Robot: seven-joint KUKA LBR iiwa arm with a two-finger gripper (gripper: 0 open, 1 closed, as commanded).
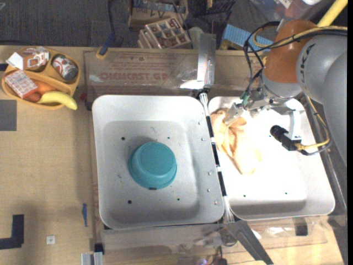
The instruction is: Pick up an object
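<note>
Teal bowl (153, 165) upturned, centre of left bin (105, 148). Pale yellow cloth (236, 142) crumpled, left side of right bin (287, 192). Gripper (246, 105) low over cloth's upper edge, upper right of frame. Nothing visibly lifted; grasp and lift apparently still ahead.

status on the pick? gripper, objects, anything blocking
Gripper low over right bin's far left corner, at the yellow cloth; grip not readable. Teal bowl upside down in left bin, untouched. Nothing blocking.
</note>
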